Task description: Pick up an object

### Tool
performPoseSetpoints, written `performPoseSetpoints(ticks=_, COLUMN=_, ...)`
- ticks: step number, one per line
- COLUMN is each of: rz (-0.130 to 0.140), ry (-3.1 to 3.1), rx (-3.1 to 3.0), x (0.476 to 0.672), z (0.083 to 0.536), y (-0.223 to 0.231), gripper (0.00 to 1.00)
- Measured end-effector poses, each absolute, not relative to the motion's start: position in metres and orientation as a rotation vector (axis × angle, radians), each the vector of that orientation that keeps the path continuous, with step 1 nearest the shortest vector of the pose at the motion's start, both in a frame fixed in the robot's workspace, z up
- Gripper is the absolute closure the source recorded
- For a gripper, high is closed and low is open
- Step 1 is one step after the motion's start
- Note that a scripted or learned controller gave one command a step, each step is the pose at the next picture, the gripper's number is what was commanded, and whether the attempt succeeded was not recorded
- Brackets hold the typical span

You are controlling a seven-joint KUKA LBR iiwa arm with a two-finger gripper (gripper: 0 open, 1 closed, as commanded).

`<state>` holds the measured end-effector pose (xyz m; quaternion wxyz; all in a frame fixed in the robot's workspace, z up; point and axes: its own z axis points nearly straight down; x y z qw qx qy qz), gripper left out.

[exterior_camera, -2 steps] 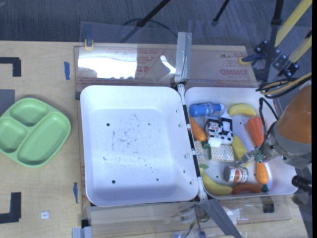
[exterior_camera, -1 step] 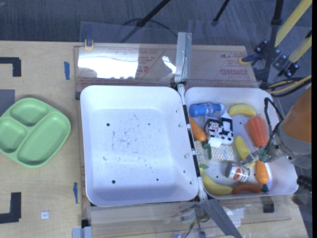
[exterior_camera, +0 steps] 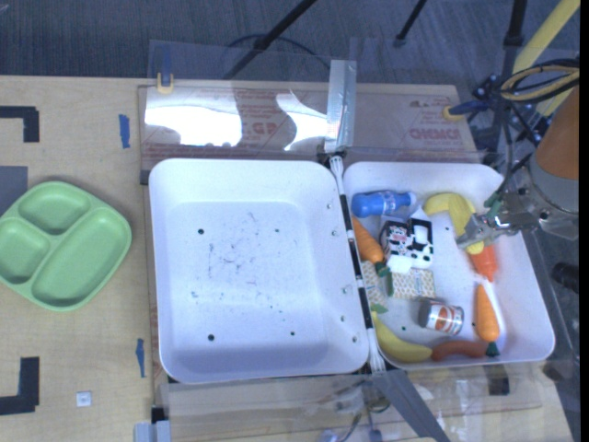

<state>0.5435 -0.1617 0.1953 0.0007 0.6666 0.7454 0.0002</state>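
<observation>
Carrot (exterior_camera: 485, 261) nearest the gripper (exterior_camera: 480, 231) is my likely target: it lies in the right bin (exterior_camera: 538, 288), just below the gripper tip and to the right of the black-and-white box (exterior_camera: 408, 239). I judge it a light, stiff plastic toy, smooth and tapered, so it may slide; I would grip across its thick middle. I cannot tell from this slanted view how the jaws stand. Measured from that box, a blue bottle (exterior_camera: 382, 202) sits just above-left, a yellow banana (exterior_camera: 451, 207) above-right, a tin can (exterior_camera: 440, 316) below, and a 2nd carrot (exterior_camera: 488, 312) below-right. The bin's floor is smooth white plastic with shallow walls, crowded here. Left of the box, the left bin (exterior_camera: 248, 265) offers open room, and a green tray (exterior_camera: 60, 244) rests well beyond it.
</observation>
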Motion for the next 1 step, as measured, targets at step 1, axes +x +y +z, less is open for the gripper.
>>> performPoseSetpoints(ticks=1, rz=0.000, ry=1.970, rx=2.446, x=0.5662, z=0.2078, y=-0.1304, gripper=1.00)
